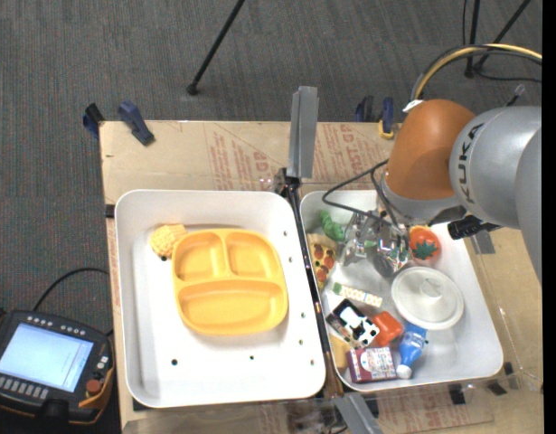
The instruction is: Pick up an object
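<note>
The right bin (484, 333) holds a heap of small objects: a white lidded bowl (427, 296), an orange-red pumpkin-like toy (424, 243), a green toy (333, 222), a pizza-slice toy (323, 256), a black-and-white cow toy (352, 322), a red block (387, 328), a blue-capped bottle (409, 345) and a maroon packet (372, 364). My gripper (375, 242) hangs low in the back of this bin, between the green toy and the pumpkin toy, just behind the white bowl. Its metal parts blend with the clutter below.
The left bin (142, 333) holds a yellow divided plate (229, 280) and a small yellow waffle-like toy (165, 238) at its back left corner. A grey post (303, 134) stands behind the divider. A teach pendant (47, 362) lies on the floor at left.
</note>
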Controlling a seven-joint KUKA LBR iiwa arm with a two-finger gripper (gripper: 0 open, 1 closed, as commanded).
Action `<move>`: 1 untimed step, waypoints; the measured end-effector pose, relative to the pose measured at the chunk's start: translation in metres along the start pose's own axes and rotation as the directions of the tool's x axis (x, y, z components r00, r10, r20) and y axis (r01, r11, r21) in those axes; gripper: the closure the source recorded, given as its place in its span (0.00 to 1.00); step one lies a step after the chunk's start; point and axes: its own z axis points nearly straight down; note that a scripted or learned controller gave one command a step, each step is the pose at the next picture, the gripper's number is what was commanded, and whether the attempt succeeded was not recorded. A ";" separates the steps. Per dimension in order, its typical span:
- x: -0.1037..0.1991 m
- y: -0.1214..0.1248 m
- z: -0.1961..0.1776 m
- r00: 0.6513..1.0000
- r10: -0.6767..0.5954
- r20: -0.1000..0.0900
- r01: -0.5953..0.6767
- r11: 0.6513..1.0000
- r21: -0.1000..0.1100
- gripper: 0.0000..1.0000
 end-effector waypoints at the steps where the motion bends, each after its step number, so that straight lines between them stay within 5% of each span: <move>1: -0.003 -0.001 0.000 0.944 0.331 0.000 -0.331 0.944 0.001 1.00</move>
